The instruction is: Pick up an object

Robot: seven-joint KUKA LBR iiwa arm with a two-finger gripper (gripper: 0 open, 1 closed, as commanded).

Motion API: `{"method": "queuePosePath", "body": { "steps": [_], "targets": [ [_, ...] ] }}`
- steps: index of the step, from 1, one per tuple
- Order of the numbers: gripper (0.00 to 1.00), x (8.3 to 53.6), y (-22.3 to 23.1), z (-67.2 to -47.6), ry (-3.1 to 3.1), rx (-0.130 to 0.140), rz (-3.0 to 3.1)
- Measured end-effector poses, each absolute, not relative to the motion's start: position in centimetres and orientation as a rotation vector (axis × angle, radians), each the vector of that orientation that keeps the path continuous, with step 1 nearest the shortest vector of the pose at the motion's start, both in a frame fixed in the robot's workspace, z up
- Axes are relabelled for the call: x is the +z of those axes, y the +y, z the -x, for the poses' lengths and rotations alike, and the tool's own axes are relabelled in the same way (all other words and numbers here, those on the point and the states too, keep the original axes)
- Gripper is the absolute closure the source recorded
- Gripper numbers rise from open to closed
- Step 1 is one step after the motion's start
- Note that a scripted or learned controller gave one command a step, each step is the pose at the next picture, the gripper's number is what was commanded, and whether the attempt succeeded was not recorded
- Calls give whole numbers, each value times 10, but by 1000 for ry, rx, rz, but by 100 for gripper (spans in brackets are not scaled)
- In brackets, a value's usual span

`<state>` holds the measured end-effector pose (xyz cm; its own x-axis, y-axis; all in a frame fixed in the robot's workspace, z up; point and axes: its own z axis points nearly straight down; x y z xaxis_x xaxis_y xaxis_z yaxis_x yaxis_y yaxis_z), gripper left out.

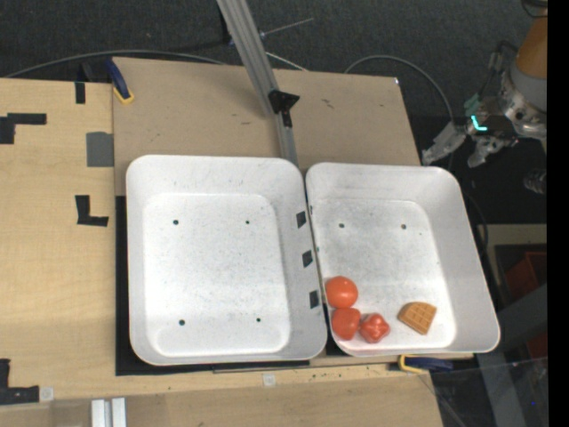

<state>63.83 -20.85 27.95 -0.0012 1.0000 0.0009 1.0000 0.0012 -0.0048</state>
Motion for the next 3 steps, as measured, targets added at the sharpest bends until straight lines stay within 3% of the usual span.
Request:
{"method": "queuePosePath", "body": {
  "steps": [1, 3],
  "targets": [
    [0, 282, -209, -639, -2224, 3, 2220],
    [0, 178, -197, -636, -2220, 8, 2216]
  ]
}}
